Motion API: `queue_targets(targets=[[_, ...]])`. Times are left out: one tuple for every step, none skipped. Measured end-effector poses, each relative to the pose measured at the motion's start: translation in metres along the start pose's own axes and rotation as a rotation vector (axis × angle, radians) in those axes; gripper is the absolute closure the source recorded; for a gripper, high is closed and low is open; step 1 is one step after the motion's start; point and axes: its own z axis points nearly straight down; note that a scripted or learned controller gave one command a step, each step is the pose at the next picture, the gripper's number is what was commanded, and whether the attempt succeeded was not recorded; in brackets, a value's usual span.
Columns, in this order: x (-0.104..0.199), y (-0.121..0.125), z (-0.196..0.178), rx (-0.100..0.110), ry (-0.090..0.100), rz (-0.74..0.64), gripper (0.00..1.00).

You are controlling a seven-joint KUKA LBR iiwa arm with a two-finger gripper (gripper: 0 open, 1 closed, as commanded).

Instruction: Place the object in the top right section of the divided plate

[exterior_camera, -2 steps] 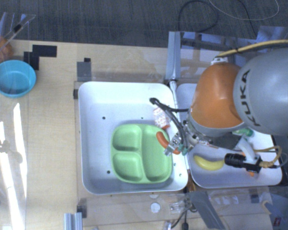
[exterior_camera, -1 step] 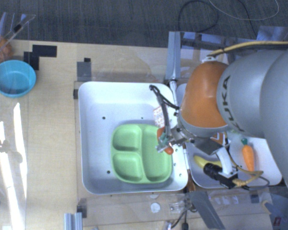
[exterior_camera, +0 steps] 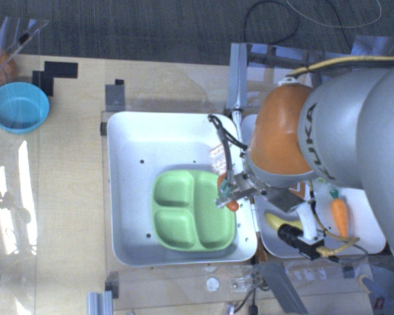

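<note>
Claw (exterior_camera: 228, 199) hangs over the green divided plate (exterior_camera: 184, 210)'s right edge; grip state unclear.

The arm (exterior_camera: 354, 130) is seen reaching in from the right, its broad grey body filling the upper right of the camera view. The orange band (exterior_camera: 282, 133) above the wrist is turned toward the camera and sits left of the grey link (the maker's lettering is read along the seam between them). Below the band the wrist is angled down and to the left. The tool (exterior_camera: 228, 195) is lowered at the arm's left end, with black cabling looped along its upper side. A small orange-red piece is seen at its tip, though the grip itself cannot be made out.
</note>
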Motion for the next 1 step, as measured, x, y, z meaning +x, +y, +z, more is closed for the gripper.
queue_targets(targets=[[-0.007,-0.0024,0.0001,0.001,0.0,0.002,1.0]])
